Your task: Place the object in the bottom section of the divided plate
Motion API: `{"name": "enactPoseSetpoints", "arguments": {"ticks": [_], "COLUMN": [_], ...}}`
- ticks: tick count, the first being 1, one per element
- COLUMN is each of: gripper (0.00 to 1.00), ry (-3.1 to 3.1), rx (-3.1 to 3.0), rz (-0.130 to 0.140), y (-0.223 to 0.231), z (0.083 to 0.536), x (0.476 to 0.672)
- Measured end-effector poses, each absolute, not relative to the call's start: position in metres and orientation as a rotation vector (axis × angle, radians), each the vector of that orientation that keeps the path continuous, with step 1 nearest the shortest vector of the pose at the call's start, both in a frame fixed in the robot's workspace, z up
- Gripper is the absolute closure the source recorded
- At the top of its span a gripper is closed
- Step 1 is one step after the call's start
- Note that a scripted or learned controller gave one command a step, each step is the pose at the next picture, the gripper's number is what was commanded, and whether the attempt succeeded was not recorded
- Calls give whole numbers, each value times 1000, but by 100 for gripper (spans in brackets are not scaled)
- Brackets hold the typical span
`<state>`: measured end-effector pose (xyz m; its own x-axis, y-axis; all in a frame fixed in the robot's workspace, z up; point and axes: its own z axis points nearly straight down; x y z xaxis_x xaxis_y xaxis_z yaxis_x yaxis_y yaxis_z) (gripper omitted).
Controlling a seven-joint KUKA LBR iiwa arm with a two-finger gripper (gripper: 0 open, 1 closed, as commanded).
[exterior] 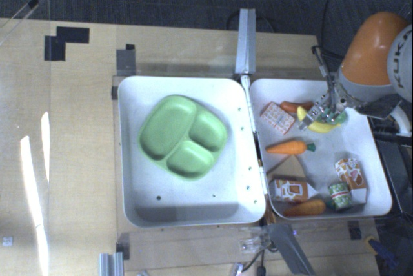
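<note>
A light green divided plate [182, 136] lies in the left white bin [139, 204], with its smaller bottom section [191, 160] facing the front. My gripper [326, 115] hangs over the back of the right bin [377, 158], directly above a yellow banana [320, 127] and touching or nearly touching it. The arm's orange band [371, 52] and grey wrist rise to the right of it. The wrist parts hide the fingertips, so no hold on the banana can be made out.
The right bin also holds a pink waffle [277, 117], a reddish piece [294, 107], a carrot [288, 147], a brown wedge [292, 168], two small cartons [292, 189] [350, 173], a green can [339, 196] and an orange sausage shape [304, 207]. A metal rail [246, 42] divides the bins.
</note>
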<state>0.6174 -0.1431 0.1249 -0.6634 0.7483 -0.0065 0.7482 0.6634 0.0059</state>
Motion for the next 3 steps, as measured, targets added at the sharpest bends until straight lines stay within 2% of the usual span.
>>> {"name": "enactPoseSetpoints", "arguments": {"ticks": [1, 2, 3], "gripper": [100, 100, 100], "ry": [2773, 2890, 2899], "rx": [1459, 1218, 1191], "rz": [7, 5, 8], "y": [-69, -13, 46], "z": [187, 186, 240], "x": [651, 632, 613]}}
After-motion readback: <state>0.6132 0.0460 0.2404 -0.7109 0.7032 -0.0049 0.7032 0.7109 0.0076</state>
